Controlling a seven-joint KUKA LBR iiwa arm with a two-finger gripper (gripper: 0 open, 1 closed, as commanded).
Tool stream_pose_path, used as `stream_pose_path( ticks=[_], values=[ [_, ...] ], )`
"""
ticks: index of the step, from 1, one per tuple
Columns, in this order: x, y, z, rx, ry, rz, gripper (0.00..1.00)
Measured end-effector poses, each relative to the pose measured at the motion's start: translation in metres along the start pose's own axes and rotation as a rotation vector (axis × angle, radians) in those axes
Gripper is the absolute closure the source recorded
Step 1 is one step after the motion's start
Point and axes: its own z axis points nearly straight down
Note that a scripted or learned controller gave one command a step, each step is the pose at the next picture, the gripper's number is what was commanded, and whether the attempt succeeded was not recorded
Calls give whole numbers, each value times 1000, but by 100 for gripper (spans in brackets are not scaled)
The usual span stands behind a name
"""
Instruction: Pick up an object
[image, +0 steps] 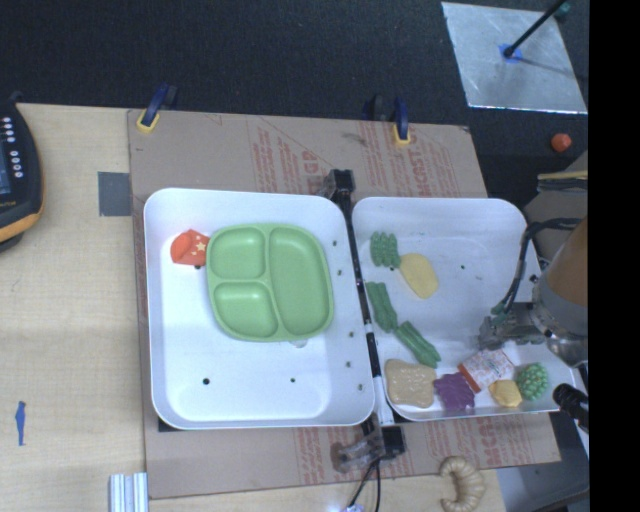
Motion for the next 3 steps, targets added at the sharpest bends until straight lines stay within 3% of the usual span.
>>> stream_pose_path(
  ticks=[1, 2, 3],
  values=[
    [86, 42, -120, 0, 14, -12, 100],
    [80, 37, -113, 15, 13, -3, 0],
    [82, -10, -62, 24, 15, -1, 0]
  ],
)
